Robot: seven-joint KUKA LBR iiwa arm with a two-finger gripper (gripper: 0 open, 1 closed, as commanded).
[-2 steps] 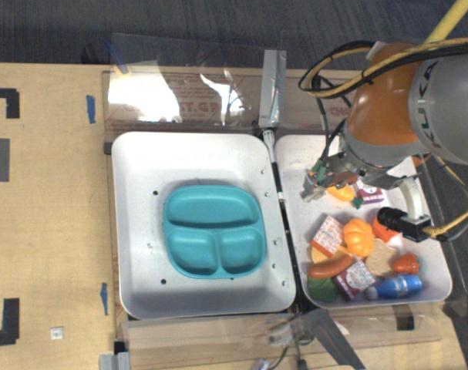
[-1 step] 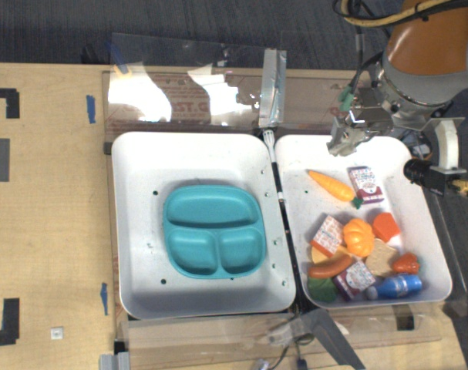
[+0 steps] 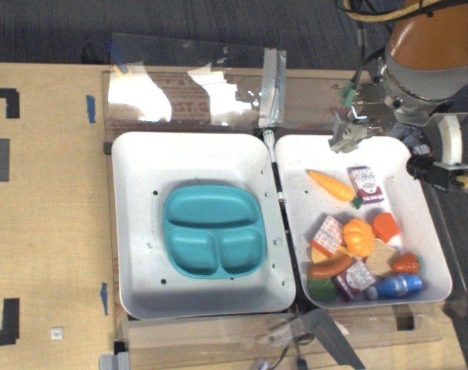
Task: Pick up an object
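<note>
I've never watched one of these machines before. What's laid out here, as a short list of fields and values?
arm: grey with an orange band, reaching in from the right
gripper: above the far edge of the right bin, holding nothing visible
left bin: holds a teal divided plate
right bin: holds toy food
loose items: carrot and small carton, lying apart from the rest
pile at near end: orange pumpkin, blue bottle, sausage and others, packed close together
task state: nothing picked up yet
</note>
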